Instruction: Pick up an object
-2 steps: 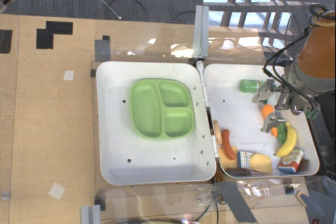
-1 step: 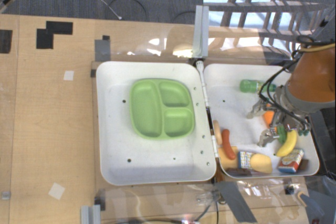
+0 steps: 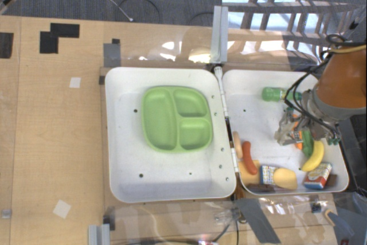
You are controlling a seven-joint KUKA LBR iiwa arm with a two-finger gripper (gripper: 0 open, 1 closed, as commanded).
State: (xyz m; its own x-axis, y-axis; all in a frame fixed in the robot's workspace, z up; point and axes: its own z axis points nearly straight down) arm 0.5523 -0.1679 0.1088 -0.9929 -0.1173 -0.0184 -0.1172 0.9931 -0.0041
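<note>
While alone, green tray [image 3: 175, 119] in left bin [image 3: 123, 181]

Clustered toward the near right corner of the right bin [image 3: 252, 100]: yellow banana [image 3: 313, 156], curved, near the right wall; red sausage [image 3: 248, 153] by the left wall; yellow lemon [image 3: 285, 178] and small red-and-white carton [image 3: 318, 177] along the near edge. Green bottle [image 3: 274, 93] lying flat toward the far edge.

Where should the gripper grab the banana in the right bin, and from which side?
Probably at the middle of the banana, coming straight down from above with the fingers across its narrow width. It lies flat, curved and slanted; a green item crowds its upper end and a small carton its lower end, so the middle looks freest.
</note>
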